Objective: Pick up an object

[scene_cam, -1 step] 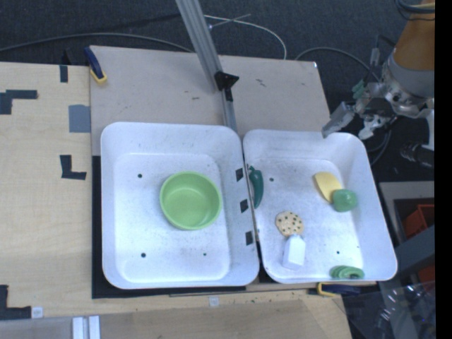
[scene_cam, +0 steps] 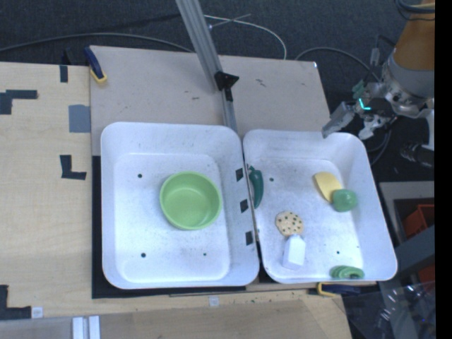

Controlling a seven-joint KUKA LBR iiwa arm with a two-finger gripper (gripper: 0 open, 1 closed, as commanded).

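Below tool (scene_cam: pixel 351 122) — yellow piece (scene_cam: pixel 326 184)

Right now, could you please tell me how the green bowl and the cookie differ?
The green bowl sits alone in the left bin; the cookie lies in the right bin among other items, just above a white block. The bowl is far larger than the cookie. The bowl is plain light green and hollow; the cookie is flat, tan with dark specks. Both are round, and both lie apart from the gripper.
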